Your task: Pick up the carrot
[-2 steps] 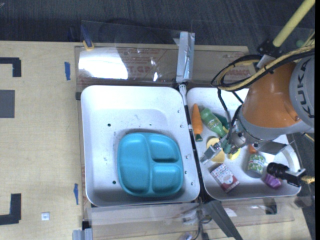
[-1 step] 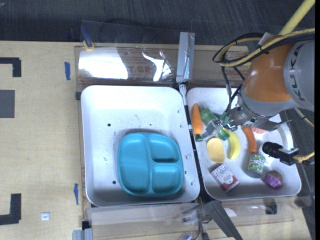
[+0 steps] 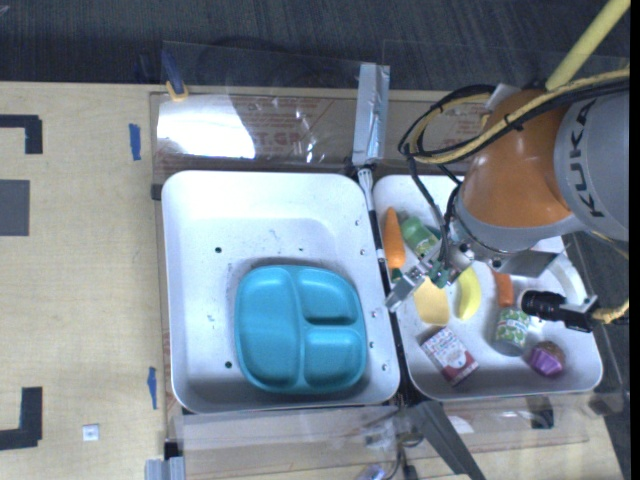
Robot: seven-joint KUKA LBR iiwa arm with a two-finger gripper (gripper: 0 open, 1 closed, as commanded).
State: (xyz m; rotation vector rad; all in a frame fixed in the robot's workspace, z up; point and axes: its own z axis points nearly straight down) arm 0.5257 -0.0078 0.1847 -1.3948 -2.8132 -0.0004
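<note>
While the gripper point(image 3: 418, 276) hangs beside the carrot point(image 3: 394, 241), its closure seems indiscernible.

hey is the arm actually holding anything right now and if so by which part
It cannot be told. The end effector sits low in the right bin, beside the carrot, but nothing is visibly held by it.

Sitting in the left bin point(image 3: 190, 208): divided tray point(image 3: 298, 326); lying along the right bin point(image 3: 585, 373) left wall: carrot point(image 3: 394, 240)
</note>
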